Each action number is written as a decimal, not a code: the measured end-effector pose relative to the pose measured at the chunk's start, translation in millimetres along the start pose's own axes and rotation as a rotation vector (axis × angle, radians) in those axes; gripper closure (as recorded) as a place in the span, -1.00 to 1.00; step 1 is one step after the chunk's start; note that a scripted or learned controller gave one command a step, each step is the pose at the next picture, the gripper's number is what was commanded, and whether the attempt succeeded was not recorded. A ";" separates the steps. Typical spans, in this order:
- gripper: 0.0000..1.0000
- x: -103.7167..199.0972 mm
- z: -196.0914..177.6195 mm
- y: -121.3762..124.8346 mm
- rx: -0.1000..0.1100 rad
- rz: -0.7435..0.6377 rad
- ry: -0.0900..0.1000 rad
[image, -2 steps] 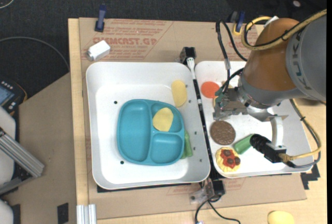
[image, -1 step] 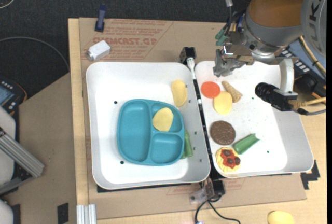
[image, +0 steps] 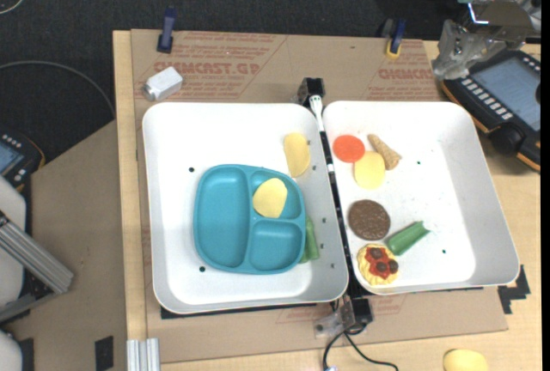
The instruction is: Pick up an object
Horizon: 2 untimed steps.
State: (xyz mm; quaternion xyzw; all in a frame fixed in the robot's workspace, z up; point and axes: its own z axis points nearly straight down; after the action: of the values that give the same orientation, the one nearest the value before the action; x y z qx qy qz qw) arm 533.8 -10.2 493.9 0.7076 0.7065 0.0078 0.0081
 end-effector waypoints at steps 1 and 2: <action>1.00 3.3 105.9 -33.8 0.034 0.000 0.001; 1.00 -1.8 -28.8 -54.1 0.004 -0.002 0.001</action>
State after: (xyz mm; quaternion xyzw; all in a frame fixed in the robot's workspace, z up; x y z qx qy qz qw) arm 479.1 -11.9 521.5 0.7068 0.7074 0.0067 0.0062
